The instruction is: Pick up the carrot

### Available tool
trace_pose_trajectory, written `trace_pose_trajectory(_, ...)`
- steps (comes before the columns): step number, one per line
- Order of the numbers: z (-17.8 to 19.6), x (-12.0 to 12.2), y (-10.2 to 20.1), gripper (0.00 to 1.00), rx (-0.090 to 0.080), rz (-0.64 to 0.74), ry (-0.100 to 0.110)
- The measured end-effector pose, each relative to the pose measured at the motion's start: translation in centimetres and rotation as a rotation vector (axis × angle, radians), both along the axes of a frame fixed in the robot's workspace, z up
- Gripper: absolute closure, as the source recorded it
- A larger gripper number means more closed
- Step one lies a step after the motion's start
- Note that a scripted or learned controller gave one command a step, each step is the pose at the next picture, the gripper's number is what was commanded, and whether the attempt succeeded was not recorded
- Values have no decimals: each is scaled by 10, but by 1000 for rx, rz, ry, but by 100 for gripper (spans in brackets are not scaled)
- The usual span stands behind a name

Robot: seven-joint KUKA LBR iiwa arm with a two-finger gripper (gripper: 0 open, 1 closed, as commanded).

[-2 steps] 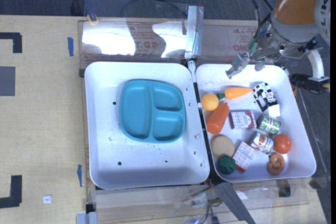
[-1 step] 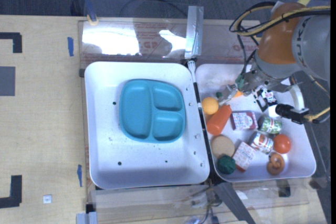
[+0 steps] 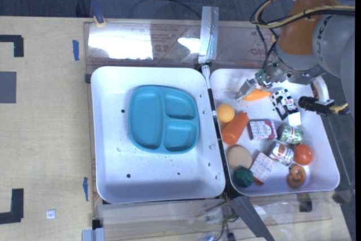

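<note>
The carrot (image 3: 258,95) is a small orange piece lying on the floor of the right bin (image 3: 333,173), near its back left. My gripper (image 3: 254,87) hangs low in that bin directly over the carrot's upper edge and seems to touch it. The grey arm with its orange band (image 3: 299,25) comes in from the upper right. At this scale I cannot make out whether the carrot is gripped.
Several things crowd the right bin: an orange ball (image 3: 225,113), a red-orange pepper (image 3: 234,127), a black-and-white cow toy (image 3: 282,101), small cans (image 3: 290,134), a tomato (image 3: 303,154), packets and a green piece (image 3: 243,177). In the left bin (image 3: 107,166) lies a blue divided plate (image 3: 163,118).
</note>
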State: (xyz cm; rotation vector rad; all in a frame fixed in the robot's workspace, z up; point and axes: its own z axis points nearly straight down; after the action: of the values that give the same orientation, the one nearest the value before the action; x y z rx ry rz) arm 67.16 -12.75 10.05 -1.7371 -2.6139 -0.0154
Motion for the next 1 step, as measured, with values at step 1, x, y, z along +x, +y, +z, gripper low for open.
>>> trace_pose_trajectory(1,14,3,-1,100,-5,0,-11)
